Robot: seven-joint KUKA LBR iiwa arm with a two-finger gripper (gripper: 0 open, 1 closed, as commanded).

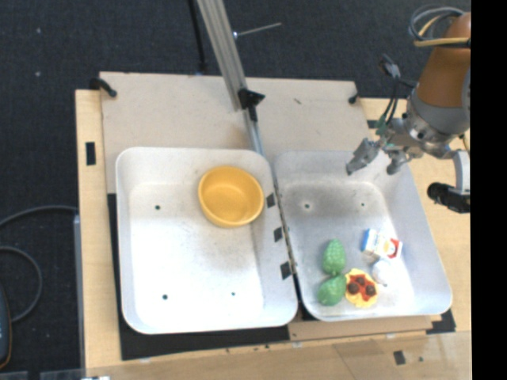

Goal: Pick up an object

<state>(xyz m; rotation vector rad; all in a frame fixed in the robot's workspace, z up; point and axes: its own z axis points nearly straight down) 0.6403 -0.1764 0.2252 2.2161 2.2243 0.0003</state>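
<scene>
My gripper (378, 157) hangs over the far edge of the right bin (412, 212), with bare bin floor directly below and toward the near side. Farther that way, two green items (333, 271), a small carton (382, 245) and a yellow toy (362, 286) crowd the near corner.

Legible text, labels, brands, numbers, signs: none. Small white packet (382, 246) with blue and red printing, in right bin (420, 212): markings too small and blurred to read. Yellow toy (362, 286) with red and dark patches: no lettering discernible.
</scene>
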